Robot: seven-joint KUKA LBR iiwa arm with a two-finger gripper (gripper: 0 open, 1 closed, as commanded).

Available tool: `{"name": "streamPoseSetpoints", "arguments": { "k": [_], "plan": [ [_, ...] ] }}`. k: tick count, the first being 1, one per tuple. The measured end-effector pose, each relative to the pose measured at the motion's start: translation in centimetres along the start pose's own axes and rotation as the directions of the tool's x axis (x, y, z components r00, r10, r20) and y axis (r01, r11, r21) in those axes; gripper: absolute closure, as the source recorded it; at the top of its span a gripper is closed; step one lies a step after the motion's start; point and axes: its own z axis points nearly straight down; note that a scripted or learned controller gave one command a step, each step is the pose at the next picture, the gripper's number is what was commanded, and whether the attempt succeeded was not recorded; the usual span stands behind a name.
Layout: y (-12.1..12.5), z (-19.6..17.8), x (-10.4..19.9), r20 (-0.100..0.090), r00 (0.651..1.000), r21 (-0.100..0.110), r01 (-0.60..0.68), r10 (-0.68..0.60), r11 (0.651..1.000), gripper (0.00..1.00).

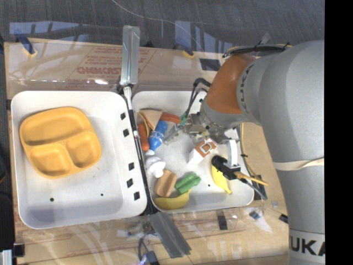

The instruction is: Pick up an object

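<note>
A matt yellow plastic tray [58,142] lies in a smooth, glossy white plastic bin [71,208].

Two white bins [33,203] side by side. Left bin: one yellow tray [58,141] toward its back left corner, three compartments. Right bin [165,99]: one blue bottle [158,134], one orange piece [143,137] along the left edge, one white bottle [154,164], one tan cylinder [165,183], one green item [188,182], two bananas, one at the front edge [171,202], one near the front right corner [219,179]. One white box [199,153] mid-bin, one brown wedge [150,117] at the back. One arm [287,104]. Smaller bits under the wrist too cluttered to count.
</note>
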Motion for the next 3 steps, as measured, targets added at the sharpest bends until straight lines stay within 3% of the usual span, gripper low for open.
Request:
{"name": "streamPoseSetpoints", "arguments": {
  "k": [1,2,3],
  "plan": [
    [3.9,-0.8,2.4,0.032,0.966,-0.011,0.256,-0.255,0.967,0.00],
    [4.0,-1.8,3.0,0.021,0.965,-0.011,0.262,-0.262,0.965,1.00],
    [6.4,-3.7,1.1,0.003,0.994,-0.006,0.110,-0.110,0.994,1.00]
  ]
}}
